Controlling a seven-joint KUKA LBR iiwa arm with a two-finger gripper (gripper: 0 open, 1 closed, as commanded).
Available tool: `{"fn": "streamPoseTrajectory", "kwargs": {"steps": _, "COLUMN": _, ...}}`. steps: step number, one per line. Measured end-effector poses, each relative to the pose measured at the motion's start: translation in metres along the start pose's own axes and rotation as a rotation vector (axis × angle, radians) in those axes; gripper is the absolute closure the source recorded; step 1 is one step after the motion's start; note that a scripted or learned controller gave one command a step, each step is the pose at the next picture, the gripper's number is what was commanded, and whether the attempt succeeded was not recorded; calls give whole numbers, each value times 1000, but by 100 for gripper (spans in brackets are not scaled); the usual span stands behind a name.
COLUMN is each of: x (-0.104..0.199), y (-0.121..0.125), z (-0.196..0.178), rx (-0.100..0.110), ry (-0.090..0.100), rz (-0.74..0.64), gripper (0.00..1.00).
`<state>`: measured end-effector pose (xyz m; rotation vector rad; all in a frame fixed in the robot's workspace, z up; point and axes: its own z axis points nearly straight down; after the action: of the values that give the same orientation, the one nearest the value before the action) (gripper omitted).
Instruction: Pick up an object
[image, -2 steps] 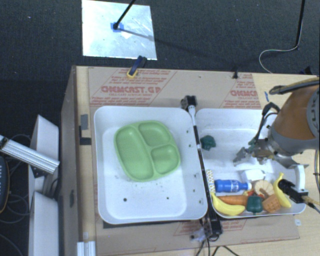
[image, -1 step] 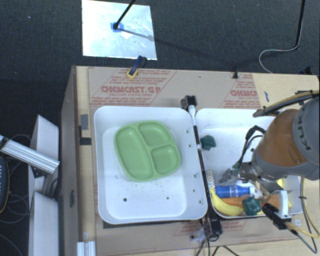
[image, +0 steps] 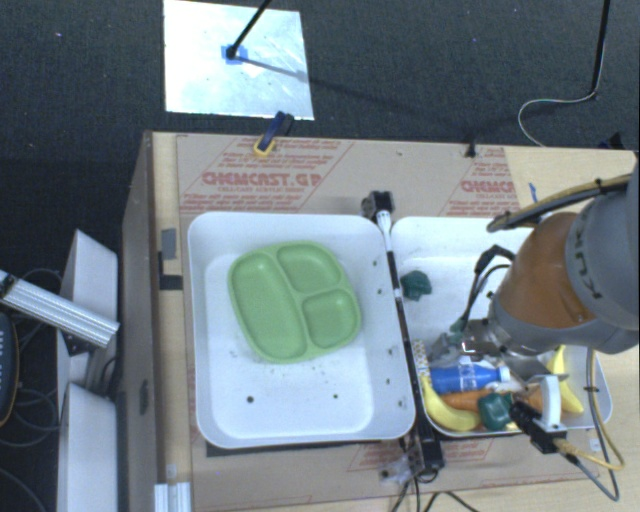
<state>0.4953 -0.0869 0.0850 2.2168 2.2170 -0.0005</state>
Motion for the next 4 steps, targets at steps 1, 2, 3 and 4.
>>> {"fn": "streamPoseTrajectory", "kwargs": {"steps": 1, "x": 1, "y": 0, "z": 0, "rx": -2, "ry": -1, "rz": 1, "gripper": 0}}
{"fn": "streamPoseTrajectory", "kwargs": {"steps": 2, "x": 3, "y": 1, "z": -11, "rx": -4, "ry": 3, "rz": -2, "gripper": 100}}
{"fn": "streamPoseTrajectory", "kwargs": {"steps": 3, "x": 2, "y": 1, "z": -11, "rx": -4, "ry": 2, "rz": -1, "gripper": 0}}
{"fn": "streamPoseTrajectory", "kwargs": {"steps": 4, "x": 2, "y": 2, "z": -21, "rx": -6, "ry": 2, "rz": -3, "gripper": 100}}
